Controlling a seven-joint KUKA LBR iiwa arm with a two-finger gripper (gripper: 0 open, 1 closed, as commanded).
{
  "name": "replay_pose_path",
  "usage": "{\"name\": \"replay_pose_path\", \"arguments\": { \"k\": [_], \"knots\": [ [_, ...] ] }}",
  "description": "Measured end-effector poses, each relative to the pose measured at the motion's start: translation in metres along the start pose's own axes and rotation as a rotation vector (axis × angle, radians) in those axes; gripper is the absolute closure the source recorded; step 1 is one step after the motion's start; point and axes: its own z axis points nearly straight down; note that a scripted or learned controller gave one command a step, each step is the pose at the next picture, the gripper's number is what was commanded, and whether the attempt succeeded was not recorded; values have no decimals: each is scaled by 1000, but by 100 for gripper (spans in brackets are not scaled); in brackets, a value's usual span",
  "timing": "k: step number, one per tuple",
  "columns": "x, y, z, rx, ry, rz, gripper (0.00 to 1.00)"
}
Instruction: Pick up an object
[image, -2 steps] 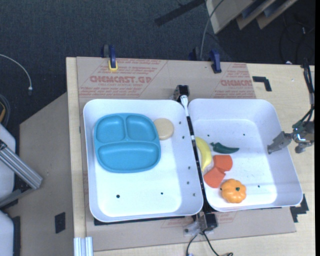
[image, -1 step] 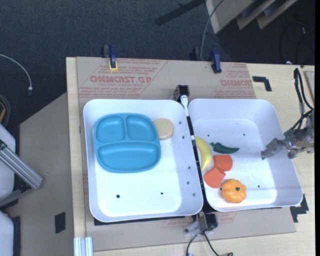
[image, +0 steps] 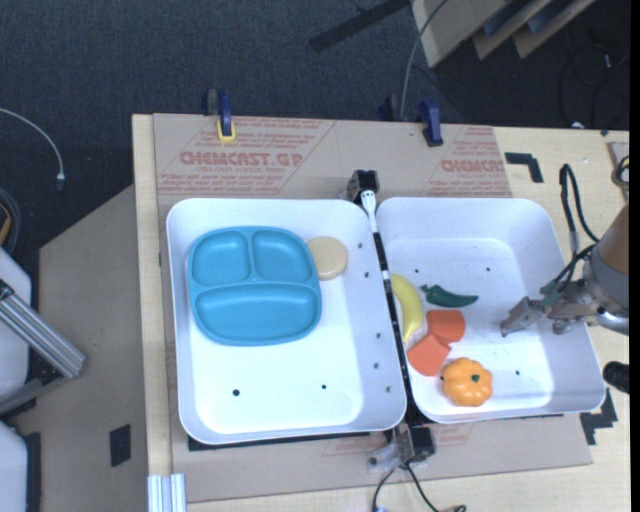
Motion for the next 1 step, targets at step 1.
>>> {"name": "replay_pose_path", "arguments": {
  "k": [1],
  "knots": [
    [-2, 2, -14, -9, -5, 0, 100]
  ]
}}
